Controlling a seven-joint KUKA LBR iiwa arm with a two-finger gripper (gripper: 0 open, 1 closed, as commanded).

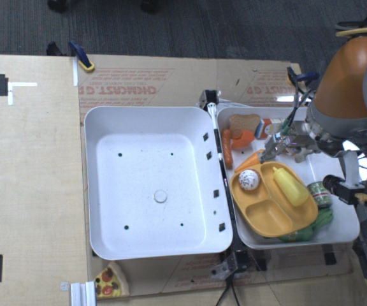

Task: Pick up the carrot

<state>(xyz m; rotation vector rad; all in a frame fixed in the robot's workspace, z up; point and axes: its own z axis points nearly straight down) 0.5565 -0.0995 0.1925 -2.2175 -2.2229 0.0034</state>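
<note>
Nothing lifted yet, we reckon: the carrot [227, 148] lies along the right bin's [346, 234] nine o'clock wall, while our pincer [284, 146] hovers near, grip impossible to tell.

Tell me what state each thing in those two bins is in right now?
Carrot: lying along the right bin's left wall, not held.
Yellow tray: flat, right way up.
White ball: resting in the tray.
Banana: lying in the tray.
Green can: on its side.
End effector: hovering beside the carrot.
</note>
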